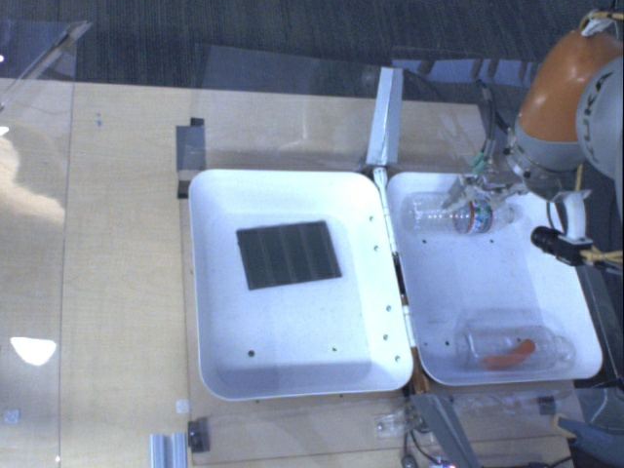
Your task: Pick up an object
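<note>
1. Reaching in from the right, with the jaws (pixel 485 191) hanging over the far end of the right bin (pixel 507 271); spread of the jaws impossible to tell.
2. Lying just under the jaws: a clear plastic bottle (pixel 444 213), on its side.
3. Resting at the near end of the same bin: a clear container (pixel 512 347) with something orange inside.
4. Lying flat in the left bin (pixel 292 359): a dark ribbed pad (pixel 290 253).

- Bright, even overhead light filled the scene.
- Glare patches glowed on the bench (pixel 39 349) at the left.
- Soft shadows lined the left bin (pixel 292 378).
- Detail looked slightly blurred.
</note>
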You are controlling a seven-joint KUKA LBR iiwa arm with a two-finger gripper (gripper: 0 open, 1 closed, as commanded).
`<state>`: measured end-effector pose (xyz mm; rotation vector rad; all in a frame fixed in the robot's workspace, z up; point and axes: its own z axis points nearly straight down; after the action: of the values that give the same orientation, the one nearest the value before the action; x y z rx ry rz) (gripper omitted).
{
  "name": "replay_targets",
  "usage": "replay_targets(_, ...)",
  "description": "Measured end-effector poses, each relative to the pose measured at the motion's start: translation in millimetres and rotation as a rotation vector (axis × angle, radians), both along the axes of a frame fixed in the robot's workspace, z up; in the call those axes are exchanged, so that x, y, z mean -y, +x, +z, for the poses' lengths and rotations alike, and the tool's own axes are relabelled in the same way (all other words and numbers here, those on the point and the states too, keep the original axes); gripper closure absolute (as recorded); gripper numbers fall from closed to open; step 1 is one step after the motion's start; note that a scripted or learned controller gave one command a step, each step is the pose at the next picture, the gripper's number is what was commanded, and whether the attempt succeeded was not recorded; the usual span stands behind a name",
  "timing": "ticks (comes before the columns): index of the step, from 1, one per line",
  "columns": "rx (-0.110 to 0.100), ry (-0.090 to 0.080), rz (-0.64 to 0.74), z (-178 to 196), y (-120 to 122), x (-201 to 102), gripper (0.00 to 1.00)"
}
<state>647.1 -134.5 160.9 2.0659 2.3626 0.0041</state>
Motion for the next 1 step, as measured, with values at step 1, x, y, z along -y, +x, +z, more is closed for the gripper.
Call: replay_targets(1,0.003,-0.001,0.034,-37.0,8.5,13.5,0.0)
